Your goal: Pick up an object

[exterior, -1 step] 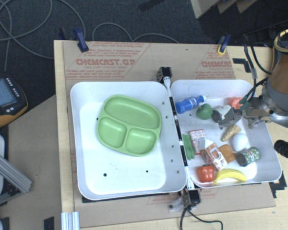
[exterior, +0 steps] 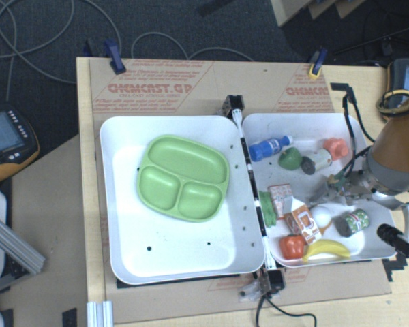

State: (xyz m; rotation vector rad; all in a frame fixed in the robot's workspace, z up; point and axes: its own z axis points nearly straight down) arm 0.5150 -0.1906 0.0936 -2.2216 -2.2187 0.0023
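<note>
Camera view, arm: the grey arm with the orange band is reaching in from the right, its hand (exterior: pixel 341 186) hanging low over the right white bin (exterior: pixel 286 122); whether it is open or closed I cannot tell.
Likely target: the small dark jar with a green label (exterior: pixel 353 223) is lying just below the hand, near the yellow banana (exterior: pixel 327 250) and red tomato-like ball (exterior: pixel 293 246).
Clutter: a blue plastic bottle (exterior: pixel 268 146) is lying toward the bin's far side.
Left white bin (exterior: pixel 116 182): it is holding a green three-compartment plastic plate (exterior: pixel 183 177), well apart from the arm.
</note>
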